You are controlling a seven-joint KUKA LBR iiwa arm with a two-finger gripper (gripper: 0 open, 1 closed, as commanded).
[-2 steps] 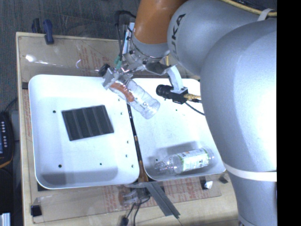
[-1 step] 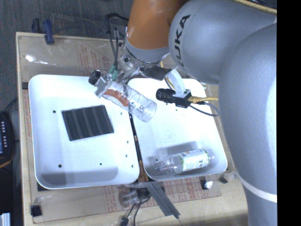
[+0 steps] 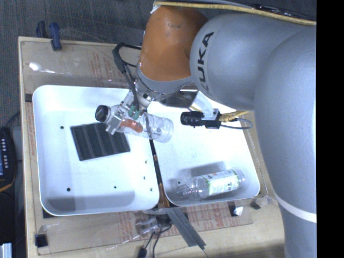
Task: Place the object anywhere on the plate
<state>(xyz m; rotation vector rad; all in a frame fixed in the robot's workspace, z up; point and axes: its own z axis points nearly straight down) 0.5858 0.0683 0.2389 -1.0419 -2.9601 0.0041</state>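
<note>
My gripper [image 3: 124,118] pinches a clear plastic bottle [image 3: 153,127] between its fingers, jaws closed on its neck end. The bottle lies across the divide between the two bins, just right of the dark ribbed plate [image 3: 100,141], which sits in the left bin [image 3: 48,144]. A second clear bottle [image 3: 212,183] lies well right of the plate, in the right bin [image 3: 236,144].

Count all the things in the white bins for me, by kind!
Clear plastic bottles: 2, one lying in the right bin, one across the divide by the gripper.
Dark ridged plates: 1, in the left bin.
Total: 3
</note>
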